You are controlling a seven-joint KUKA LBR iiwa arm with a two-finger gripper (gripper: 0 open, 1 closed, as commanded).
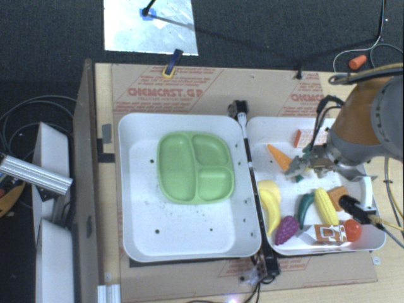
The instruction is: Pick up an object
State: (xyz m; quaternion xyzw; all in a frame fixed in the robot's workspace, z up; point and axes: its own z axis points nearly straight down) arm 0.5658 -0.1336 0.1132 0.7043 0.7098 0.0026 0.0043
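Camera view: the gripper (pixel 302 167) hovers low in the right bin (pixel 287 248), just beside an orange toy carrot (pixel 278 156); its opening cannot be told. The carrot looks light, stiff, slick plastic, best pinched mid-body.

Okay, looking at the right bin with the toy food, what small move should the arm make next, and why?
Probably a short descent straight down. The gripper hovers in the right white bin, right beside the wide end of the orange toy carrot, with the yellow toy banana further off. The view shows nothing between its fingers, so lowering onto the carrot seems the nearest try.
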